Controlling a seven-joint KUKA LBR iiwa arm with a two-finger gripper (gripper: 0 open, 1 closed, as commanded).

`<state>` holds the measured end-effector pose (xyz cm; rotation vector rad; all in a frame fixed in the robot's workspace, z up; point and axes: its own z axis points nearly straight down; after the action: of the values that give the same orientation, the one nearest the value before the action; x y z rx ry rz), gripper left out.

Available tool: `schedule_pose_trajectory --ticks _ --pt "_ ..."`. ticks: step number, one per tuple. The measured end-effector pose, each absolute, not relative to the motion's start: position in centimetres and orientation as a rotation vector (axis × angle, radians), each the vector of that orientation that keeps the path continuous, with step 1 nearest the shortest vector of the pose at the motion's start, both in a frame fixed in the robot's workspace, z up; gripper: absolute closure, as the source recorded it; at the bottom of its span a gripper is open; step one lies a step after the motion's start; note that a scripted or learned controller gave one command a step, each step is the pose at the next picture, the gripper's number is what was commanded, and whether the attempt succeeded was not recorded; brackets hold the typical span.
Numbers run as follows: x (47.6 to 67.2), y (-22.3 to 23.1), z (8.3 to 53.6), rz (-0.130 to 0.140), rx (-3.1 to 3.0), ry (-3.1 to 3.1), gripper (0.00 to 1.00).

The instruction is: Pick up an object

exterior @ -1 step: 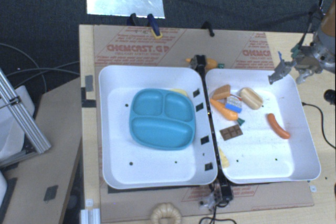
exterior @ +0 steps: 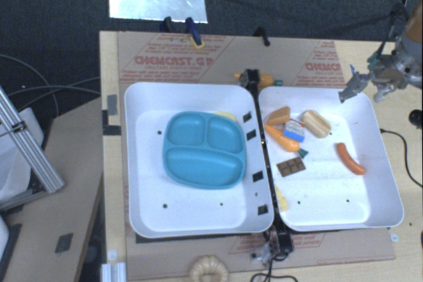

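My gripper hangs over the far right corner of the right bin, its two fingers spread apart with nothing between them. Below and to its left lie several toy foods: a bread roll, an orange wedge, a carrot beside a small blue piece, a brown chocolate bar and a red-orange sausage. The roll is the nearest to the gripper, and the gripper touches none of them.
The left bin holds a blue divided plate with a yellow item peeking out behind it. A black clipped divider joins the bins. A yellow scrap lies by the divider. A cable runs along the bench at right.
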<state>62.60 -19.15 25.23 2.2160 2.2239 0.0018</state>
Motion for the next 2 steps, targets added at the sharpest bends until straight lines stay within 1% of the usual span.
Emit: schedule_pose_trajectory --ticks 1,2 --pt "62.4 -19.1 21.1 -0.001 2.219 2.223 0.0" --pt "61.8 -19.3 15.0 -0.002 2.221 2.224 0.0"
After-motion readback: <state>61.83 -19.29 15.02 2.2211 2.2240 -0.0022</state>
